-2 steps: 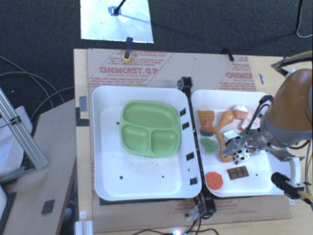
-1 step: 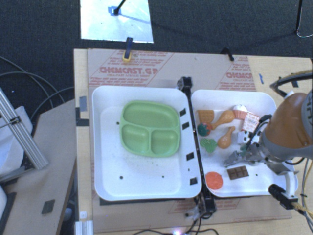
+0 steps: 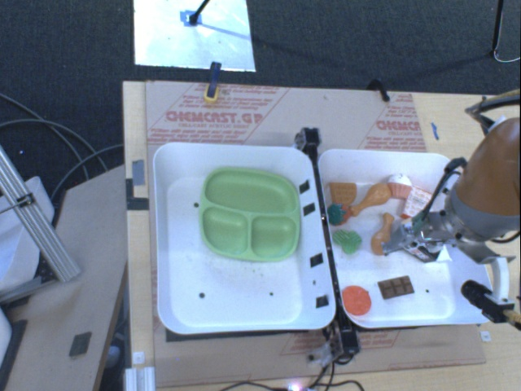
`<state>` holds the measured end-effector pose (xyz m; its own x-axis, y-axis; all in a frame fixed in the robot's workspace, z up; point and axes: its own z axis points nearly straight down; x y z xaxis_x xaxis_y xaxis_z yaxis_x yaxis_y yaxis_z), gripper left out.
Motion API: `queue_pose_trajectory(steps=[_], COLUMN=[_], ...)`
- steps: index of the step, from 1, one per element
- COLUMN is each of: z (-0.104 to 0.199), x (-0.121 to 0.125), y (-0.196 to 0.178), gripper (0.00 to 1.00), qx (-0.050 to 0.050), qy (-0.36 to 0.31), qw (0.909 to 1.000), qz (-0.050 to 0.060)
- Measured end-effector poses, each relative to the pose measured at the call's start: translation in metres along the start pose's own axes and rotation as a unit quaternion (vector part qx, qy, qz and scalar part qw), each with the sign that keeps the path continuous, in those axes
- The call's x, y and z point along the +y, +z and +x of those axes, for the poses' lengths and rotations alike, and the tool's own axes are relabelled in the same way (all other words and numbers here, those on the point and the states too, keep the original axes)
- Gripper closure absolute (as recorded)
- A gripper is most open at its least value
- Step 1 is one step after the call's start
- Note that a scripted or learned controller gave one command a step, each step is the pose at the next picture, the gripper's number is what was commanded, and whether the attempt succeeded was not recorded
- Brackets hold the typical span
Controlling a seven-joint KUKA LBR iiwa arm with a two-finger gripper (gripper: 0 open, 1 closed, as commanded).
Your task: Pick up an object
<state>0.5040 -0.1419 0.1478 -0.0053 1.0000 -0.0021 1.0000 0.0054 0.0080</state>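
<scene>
The right bin (image 3: 456, 312) holds several toy foods. Among them are a tan toast piece (image 3: 343, 192), a drumstick (image 3: 371, 199), a pink-and-white cupcake (image 3: 399, 187), a white-and-red packet (image 3: 418, 199), a teal piece (image 3: 335, 213), a green broccoli (image 3: 348, 240), a second orange drumstick (image 3: 383, 230), a red-orange disc (image 3: 356, 300) and a brown chocolate bar (image 3: 396, 287). My gripper (image 3: 409, 240) is low in the right bin, just right of the second drumstick and below the packet. The arm's wrist hides what lies under it.
The left bin (image 3: 175, 300) carries a green divided plate (image 3: 248, 214). A black clip row (image 3: 313, 210) runs along the rims where the two bins meet. Cardboard (image 3: 244, 116) lies under both bins, with a yellow-and-blue clamp (image 3: 212, 84) at its far edge.
</scene>
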Motion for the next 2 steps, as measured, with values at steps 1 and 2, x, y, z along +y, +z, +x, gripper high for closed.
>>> queue_pose_trajectory(steps=[1, 2], z=[0.052, 0.048], x=[0.022, 0.022], y=[0.043, 0.031], gripper=[0.00, 1.00], qx=[0.002, 0.001], qy=[-0.002, 0.001], qw=[1.0000, 1.0000], qz=[0.004, 0.003])
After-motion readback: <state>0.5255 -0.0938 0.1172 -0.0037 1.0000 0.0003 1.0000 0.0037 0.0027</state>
